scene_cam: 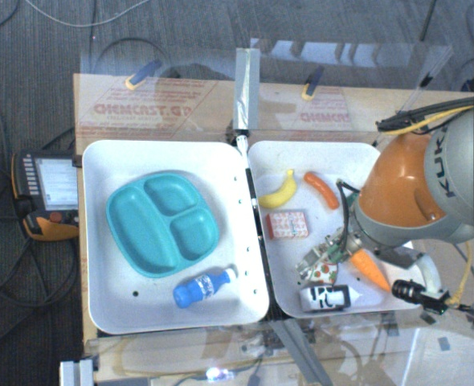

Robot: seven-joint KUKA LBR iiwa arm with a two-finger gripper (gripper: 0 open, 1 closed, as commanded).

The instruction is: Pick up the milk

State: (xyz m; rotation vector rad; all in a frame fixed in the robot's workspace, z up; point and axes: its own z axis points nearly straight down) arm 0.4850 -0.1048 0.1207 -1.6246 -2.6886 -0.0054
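left bin [92, 240] held a teal divided plate [163, 223] mid-left, blue bottle [201, 288] just below it. right bin [317, 153]: banana [279, 191] and sausage [321, 190] at the top, pink packet [288, 224] under them. milk [327, 297] lay lower centre-right on the bin's front edge, carrot [369, 270] beside it. gripper [321, 265] sat just above the milk; couldn't tell its state.

A dark grey carpeted floor [181, 22] surrounds the bench, with thin cables [60, 10] looping across it. The bench top is a pale wooden board [165, 107] printed with faded red lettering. At its left edge sits an orange-and-black handheld pendant [44, 195].
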